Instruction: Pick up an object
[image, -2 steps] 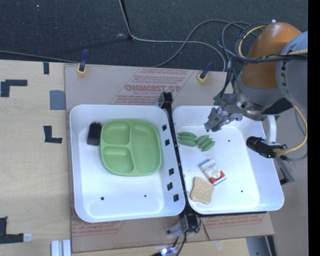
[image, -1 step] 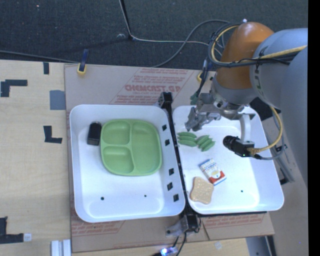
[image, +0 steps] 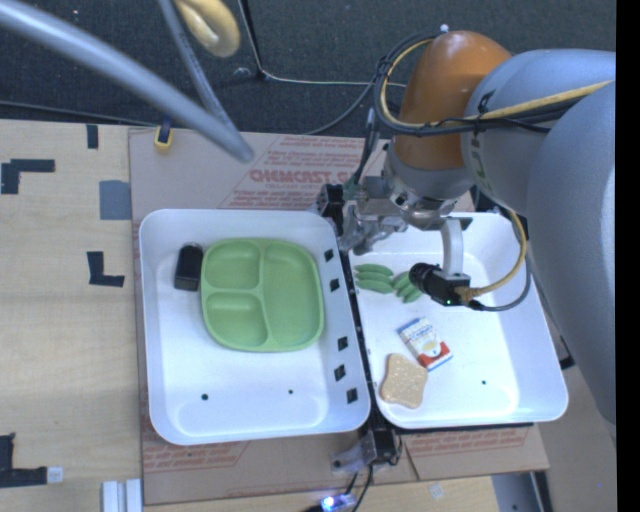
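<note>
1. Two white bins are being carried side by side on the surface (image: 60, 300): a left bin (image: 170, 400) and a right bin (image: 520, 380), with a dividing wall between them.
2. The green tray (image: 262, 295), with three compartments, is being shown lying flat in the left bin, close to the dividing wall.
3. A black block (image: 188, 267) is being seen touching the tray's left edge, on the side away from the wall.
4. In the right bin, green pods (image: 385, 280) are being seen just right of the wall, a toast piece (image: 404, 382) is lying near the bin's front edge below them, and a small packet (image: 424, 342) is lying between the pods and the toast, slightly further from the wall.
5. The arm (image: 560, 150) is being held over the right bin's far end, its orange band (image: 440, 90) above the wrist.
6. The pincer (image: 362, 232) is being seen above the wall's far end, just above the pods; whether it is released or clenched cannot be told, and nothing is being seen gripped in it.
</note>
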